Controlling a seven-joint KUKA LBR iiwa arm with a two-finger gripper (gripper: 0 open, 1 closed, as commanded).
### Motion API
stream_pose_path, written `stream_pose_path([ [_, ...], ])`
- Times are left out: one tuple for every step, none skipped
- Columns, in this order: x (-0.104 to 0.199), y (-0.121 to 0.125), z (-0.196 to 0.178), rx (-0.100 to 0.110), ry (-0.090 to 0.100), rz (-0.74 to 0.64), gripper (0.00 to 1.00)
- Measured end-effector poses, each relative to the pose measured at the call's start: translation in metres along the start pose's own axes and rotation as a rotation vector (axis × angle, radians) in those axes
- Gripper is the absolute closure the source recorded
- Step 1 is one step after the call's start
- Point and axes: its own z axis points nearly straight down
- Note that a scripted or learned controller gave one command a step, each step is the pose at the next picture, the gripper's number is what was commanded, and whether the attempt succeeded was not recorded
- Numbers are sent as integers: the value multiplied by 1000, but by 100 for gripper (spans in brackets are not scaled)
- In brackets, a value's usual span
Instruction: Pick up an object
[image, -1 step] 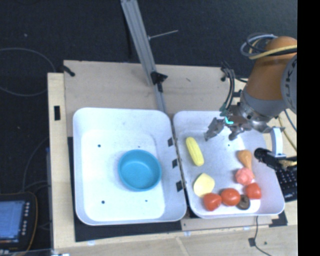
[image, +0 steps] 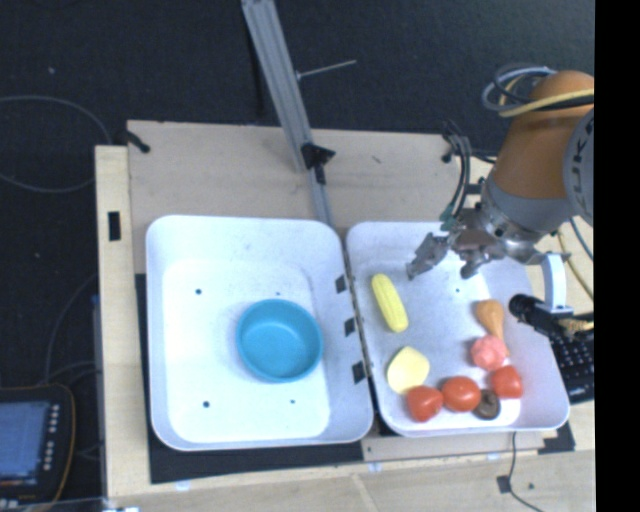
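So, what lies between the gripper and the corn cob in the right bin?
Nothing: the camera view shows bare white bin floor between the gripper, which hangs open over the right bin's upper part, and the yellow corn cob down to its left.

Bright even overhead light, white bins (image: 250, 235) slightly washed out, faint shadows, soft focus

Robotics lab, wooden bench (image: 230, 170) bearing white bins (image: 170, 250), loose cables (image: 60, 120), metal camera pole (image: 285, 90)
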Motion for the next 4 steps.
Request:
stream_pose_path([
  [2,-7,62,4,-4,6,0],
  [5,-9,106,3,-4,9,0],
  [3,-10,136,3,-4,9,0],
  [3,-8,122,-5,-1,16,100],
])
